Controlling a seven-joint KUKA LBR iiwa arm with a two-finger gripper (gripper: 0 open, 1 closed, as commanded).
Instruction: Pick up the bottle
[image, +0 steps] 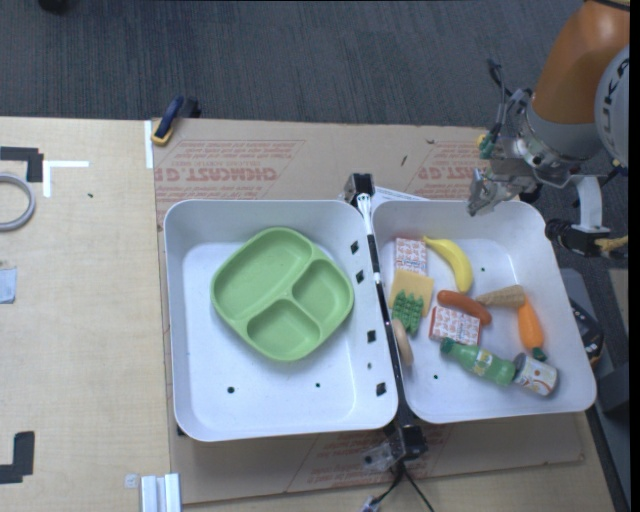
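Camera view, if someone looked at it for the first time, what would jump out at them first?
Probably the green divided plate, lying alone in the left bin. Next, the bright clutter in the right bin: a yellow banana, an orange carrot and a green bottle lying on its side near the front. The gripper hangs above that bin's far edge, well away from the bottle.

bins (190, 330): 2 | plate (283, 292): 1 | bottle (480, 361): 1 | banana (452, 260): 1 | carrot (529, 326): 1
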